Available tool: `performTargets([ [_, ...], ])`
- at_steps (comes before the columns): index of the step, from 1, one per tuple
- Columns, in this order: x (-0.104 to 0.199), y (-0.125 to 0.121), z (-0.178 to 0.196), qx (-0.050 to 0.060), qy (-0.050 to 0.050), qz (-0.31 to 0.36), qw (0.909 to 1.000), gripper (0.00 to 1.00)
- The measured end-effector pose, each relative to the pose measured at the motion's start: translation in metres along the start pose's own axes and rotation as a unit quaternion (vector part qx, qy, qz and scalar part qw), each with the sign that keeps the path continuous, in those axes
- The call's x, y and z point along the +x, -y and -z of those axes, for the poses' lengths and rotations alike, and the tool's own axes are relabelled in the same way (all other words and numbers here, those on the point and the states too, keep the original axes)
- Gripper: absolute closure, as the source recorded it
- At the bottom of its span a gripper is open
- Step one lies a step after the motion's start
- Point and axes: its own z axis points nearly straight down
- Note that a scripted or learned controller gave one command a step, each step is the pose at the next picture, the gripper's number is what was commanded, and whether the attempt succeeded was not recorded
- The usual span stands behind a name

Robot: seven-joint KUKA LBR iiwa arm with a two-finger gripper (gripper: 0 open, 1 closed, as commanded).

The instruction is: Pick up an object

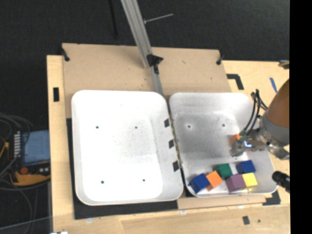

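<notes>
A brown bench holds two white bins. Your gripper hangs low in the right bin, just above the blocks: blue, orange, green, purple, yellow. I cannot tell how wide it is.

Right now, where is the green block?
The green block lies in the right bin near its front edge, between the orange block and the purple block.
</notes>
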Motion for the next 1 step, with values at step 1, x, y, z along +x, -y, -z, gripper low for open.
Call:
performTargets([
  [1,-0.0029,-0.0029,0.0646,-0.002,0.001,0.0,1.0,1.0],
])
